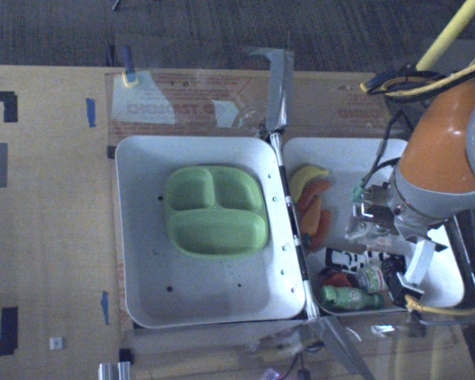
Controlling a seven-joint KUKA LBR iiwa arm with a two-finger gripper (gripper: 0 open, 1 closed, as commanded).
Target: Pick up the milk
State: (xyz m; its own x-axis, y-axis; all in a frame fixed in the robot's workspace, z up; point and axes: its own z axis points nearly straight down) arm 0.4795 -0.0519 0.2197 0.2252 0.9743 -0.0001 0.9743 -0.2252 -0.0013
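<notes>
Hovering above the milk [362, 257] in the right bin [340, 155], fingers' [370, 229] state indiscernible.

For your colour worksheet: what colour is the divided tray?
Light green tray, seen in the camera view.

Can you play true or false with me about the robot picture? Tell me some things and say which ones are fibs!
1. The green plate sits in the left bin. True.
2. The banana is in the left bin. False: it lies in the right bin.
3. The green bottle lies near the right bin's front edge. True.
4. The robot arm is blue. False: it is orange and grey.
5. The arm is over the right bin. True.
</notes>
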